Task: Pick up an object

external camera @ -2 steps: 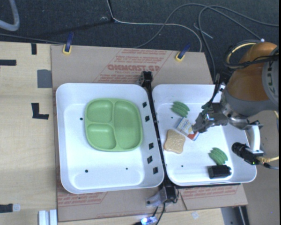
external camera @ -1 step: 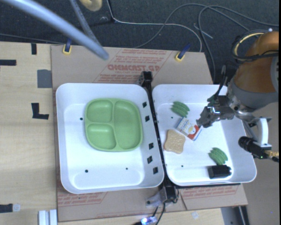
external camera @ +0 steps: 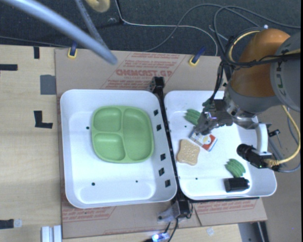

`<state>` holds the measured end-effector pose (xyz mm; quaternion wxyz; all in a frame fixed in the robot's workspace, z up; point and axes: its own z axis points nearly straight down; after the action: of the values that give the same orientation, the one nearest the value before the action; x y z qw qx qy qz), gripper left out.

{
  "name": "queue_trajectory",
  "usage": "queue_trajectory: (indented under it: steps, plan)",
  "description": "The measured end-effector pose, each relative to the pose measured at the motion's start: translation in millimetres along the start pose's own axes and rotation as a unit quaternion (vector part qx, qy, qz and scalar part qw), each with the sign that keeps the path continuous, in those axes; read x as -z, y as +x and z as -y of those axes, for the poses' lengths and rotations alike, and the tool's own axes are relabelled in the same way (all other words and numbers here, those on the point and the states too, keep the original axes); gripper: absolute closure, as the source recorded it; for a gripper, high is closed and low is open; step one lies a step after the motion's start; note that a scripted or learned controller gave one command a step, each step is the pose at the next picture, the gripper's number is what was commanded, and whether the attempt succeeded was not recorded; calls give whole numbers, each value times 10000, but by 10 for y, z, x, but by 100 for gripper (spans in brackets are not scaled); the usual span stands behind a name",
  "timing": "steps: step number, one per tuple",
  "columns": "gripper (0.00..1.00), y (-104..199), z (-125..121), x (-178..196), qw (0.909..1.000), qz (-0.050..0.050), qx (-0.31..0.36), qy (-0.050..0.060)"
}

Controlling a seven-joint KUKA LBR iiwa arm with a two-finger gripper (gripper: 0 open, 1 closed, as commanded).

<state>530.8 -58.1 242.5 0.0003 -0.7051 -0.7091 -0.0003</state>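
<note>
Toast (external camera: 188, 153) in right bin (external camera: 257, 189), green plate (external camera: 122, 134) left

In the right bin (external camera: 272, 188), open floor is left at six o'clock; the cracker (external camera: 188, 153), green pieces (external camera: 235, 167) and black block (external camera: 237, 184) are scattered around it.

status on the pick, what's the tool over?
Tool low in right bin, over red-and-white packet; grasp unclear. Toast-like piece beside it. Green pieces, black block scattered nearby.
</note>
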Motion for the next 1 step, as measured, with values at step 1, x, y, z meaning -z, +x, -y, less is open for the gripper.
queue_trajectory:
  steps: [1]
  plan:
    - [100, 514, 39, -164, 10000, 2, -2, 15]
